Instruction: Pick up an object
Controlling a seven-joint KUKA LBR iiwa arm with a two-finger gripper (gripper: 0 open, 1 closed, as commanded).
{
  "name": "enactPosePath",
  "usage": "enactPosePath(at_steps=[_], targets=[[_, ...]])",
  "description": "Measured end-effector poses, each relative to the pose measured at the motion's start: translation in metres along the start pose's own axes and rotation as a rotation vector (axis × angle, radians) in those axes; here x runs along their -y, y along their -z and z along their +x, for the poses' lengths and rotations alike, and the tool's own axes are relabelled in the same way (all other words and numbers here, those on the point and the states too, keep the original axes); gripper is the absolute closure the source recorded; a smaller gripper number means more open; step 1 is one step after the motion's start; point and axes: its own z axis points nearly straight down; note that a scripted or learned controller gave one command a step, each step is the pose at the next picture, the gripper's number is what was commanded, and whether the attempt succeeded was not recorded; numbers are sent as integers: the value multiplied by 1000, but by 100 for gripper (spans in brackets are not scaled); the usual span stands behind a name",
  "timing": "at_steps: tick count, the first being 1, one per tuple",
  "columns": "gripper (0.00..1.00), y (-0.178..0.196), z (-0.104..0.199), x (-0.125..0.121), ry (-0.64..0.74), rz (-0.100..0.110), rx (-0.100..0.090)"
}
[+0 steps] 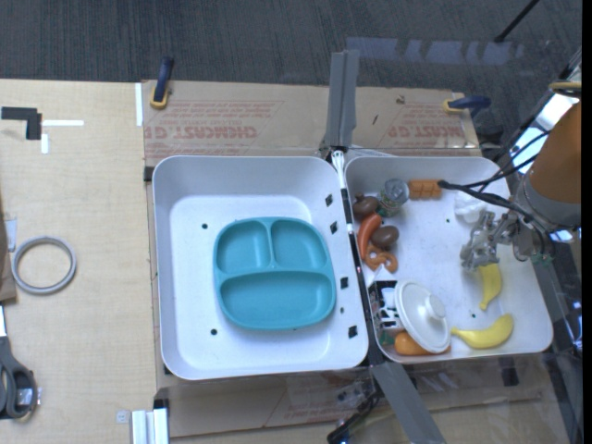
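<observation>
Two bananas lie near the right bin's front rim; one more sits directly under the gripper. I cannot tell its opening, and nothing seems held. Reaching step, I think; next it must descend straight. Far wall stays well apart, room enough.

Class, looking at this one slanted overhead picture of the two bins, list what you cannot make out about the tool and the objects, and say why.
1. The tool over the right bin: its fingers blur into grey metal, so open or shut is unclear.
2. The orange object is partly covered by the white lid; its shape is unknown.
3. The black-and-white item at the bin's left wall is too small to identify.
4. The scissors are cut off by the left edge.
</observation>
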Motion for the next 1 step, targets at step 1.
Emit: enactPosePath(at_steps=[1], targets=[[0,0,0,0,0,0,0]])
